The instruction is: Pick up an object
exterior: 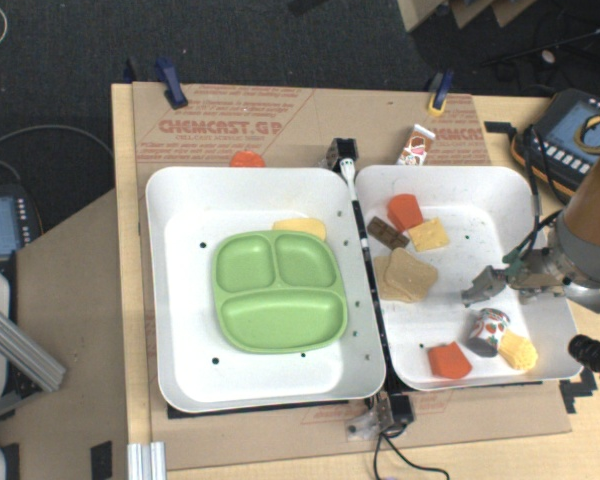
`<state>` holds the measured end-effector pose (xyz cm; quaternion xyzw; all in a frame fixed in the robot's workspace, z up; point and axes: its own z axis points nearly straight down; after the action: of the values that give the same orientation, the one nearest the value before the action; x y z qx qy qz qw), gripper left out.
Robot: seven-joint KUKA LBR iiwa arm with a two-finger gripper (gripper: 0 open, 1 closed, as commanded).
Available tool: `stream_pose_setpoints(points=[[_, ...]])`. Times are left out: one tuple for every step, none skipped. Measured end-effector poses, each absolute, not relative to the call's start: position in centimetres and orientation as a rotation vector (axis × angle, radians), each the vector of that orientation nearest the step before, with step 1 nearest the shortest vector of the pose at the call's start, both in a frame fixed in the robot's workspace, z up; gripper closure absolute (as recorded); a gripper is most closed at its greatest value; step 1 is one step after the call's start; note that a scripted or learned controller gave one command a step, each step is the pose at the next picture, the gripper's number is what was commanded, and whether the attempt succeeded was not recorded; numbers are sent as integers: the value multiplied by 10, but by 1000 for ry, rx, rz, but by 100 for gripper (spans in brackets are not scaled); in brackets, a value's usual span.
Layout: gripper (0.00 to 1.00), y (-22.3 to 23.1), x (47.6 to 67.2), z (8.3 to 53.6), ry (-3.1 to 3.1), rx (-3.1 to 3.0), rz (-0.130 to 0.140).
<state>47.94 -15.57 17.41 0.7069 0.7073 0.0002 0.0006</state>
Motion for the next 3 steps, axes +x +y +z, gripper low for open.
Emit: stream_pose_setpoints(points=[[0,-222,548,140,2215,2215,2],[0,-157,481,108,2227,2227,-2],[0,-222,531,122,2216,2217,1]])
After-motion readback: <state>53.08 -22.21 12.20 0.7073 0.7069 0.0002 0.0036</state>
